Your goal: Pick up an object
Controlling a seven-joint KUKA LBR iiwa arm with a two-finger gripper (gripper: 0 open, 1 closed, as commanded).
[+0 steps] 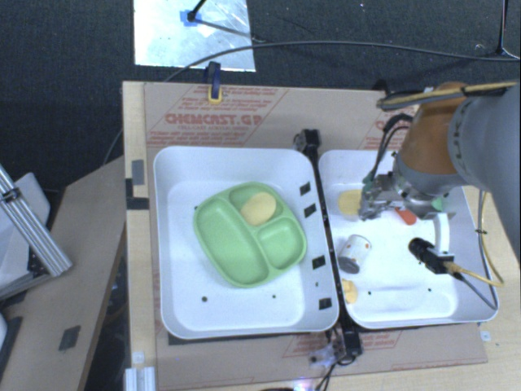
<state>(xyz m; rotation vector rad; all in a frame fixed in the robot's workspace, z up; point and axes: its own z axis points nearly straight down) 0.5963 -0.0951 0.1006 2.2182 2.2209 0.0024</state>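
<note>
Gripper (371,204) low over the yellow disc (350,203), grip unreadable; you'd find the disc light, flat, slick — pinch its edges

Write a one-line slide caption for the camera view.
KUKA arm's hand lowered into the right bin beside a yellow object; green divided plate with a yellow item sits in the left bin.

glossy green plastic plate (236,247), smooth white plastic bins (183,296)

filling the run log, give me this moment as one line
arm: over right bin | gripper: low by yellow piece, nothing seen held | green tray: left bin
</note>
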